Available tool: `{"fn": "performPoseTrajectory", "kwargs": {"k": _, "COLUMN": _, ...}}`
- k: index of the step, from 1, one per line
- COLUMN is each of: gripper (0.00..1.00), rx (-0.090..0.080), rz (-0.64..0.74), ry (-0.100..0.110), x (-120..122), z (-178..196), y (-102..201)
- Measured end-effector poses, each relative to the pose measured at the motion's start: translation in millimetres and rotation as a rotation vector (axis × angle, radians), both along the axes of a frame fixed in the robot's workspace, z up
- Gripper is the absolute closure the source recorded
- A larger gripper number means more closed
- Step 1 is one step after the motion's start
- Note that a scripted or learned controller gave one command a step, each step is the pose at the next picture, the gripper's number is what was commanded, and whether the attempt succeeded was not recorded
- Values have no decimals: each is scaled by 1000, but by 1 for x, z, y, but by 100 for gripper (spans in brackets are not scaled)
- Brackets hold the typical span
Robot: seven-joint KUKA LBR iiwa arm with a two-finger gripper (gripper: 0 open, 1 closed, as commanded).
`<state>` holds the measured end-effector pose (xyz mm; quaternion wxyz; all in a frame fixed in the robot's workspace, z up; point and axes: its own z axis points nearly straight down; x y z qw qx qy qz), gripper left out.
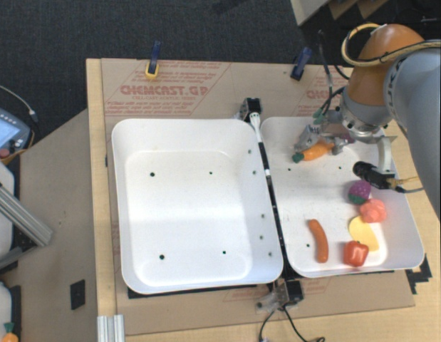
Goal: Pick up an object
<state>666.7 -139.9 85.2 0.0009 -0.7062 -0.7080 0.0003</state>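
My gripper (321,140) is low over the back left part of the right bin (305,198). An orange carrot (315,152) with a green tip lies right under it, pointing left, and seems to touch it. I cannot see whether the carrot is held. Nearer the front lie a reddish-brown sausage (319,239), a red pepper (355,253), a yellow piece (364,232), a pink piece (374,211) and a purple piece (360,190).
The left bin (120,141) stands beside the right one, their rims meeting along a dark seam (268,184). Both rest on a cardboard sheet (170,84) held by clamps at the back. The arm's grey body fills the upper right.
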Motion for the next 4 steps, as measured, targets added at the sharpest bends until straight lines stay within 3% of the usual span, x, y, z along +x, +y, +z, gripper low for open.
{"fn": "performPoseTrajectory", "kwargs": {"k": 1, "gripper": 0, "rx": 0, "rz": 0, "ry": 1, "x": 0, "z": 0, "y": 25}}
{"fn": "performPoseTrajectory", "kwargs": {"k": 2, "gripper": 100, "rx": -1, "rz": -4, "ry": 8, "x": -2, "z": 9, "y": 22}}
{"fn": "performPoseTrajectory", "kwargs": {"k": 3, "gripper": 100, "rx": 3, "rz": 5, "ry": -6, "x": -38, "z": 106, "y": 111}}
{"fn": "performPoseTrajectory", "kwargs": {"k": 4, "gripper": 100, "rx": 2, "rz": 4, "ry": 1, "x": -46, "z": 100, "y": 178}}
